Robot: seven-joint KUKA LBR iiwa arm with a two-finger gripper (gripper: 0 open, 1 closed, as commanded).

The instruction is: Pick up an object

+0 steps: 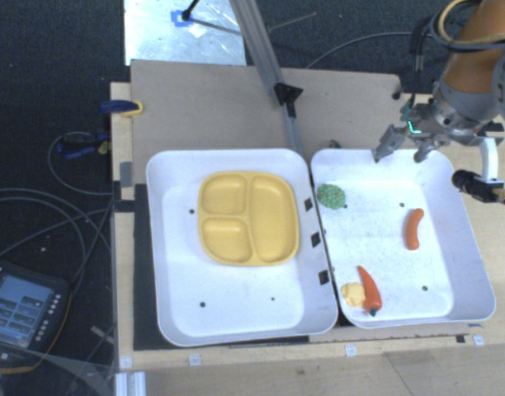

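While the gripper (403, 144) hangs over the far rim of the right bin (463, 221) at the upper right of the frame, its two fingers stand spread apart with nothing between them, so nothing has been picked up yet. All candidates lie on the floor of that bin: a green broccoli floret (331, 195) near its upper left corner, an orange sausage (413, 228) toward the right side, and an orange-red carrot (369, 289) touching a small yellow piece (351, 292) near the bottom edge. The left bin (174, 304) holds a yellow divided plate (247, 218). By my judgement the whole pick remains: choosing, descending, closing, lifting.
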